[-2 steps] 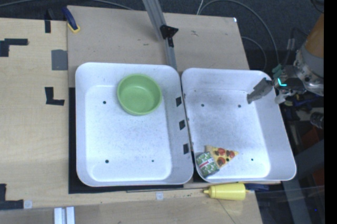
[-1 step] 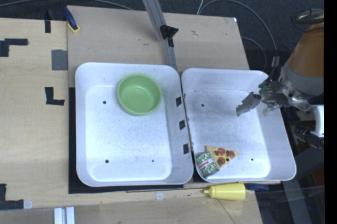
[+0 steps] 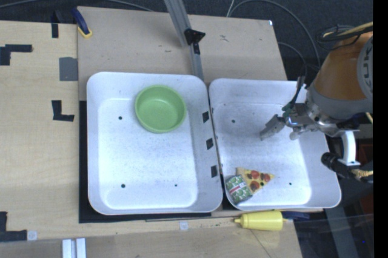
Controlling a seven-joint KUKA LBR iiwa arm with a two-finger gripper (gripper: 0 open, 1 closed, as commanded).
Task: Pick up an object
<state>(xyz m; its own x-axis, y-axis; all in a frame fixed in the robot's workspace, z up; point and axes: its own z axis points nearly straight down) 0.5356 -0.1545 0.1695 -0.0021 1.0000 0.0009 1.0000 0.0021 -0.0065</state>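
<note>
My gripper [image 3: 280, 132] hovers over the right side of the right bin [image 3: 303, 93], open, its two fingers spread apart with nothing between them. A toy pizza slice [image 3: 257, 178] lies near that bin's front edge, below and left of the gripper. Touching the slice's left end, a small green and white packet [image 3: 237, 189] sits in the front left corner. A green bowl [image 3: 160, 108] stands upright in the back part of the left bin [image 3: 109, 184].
A yellow squeeze bottle [image 3: 262, 221] lies on the bench just outside the right bin's front rim. A grey metal pole [image 3: 176, 2] slants down to the back rim between the bins. Cables [image 3: 254, 8] run across the dark floor behind.
</note>
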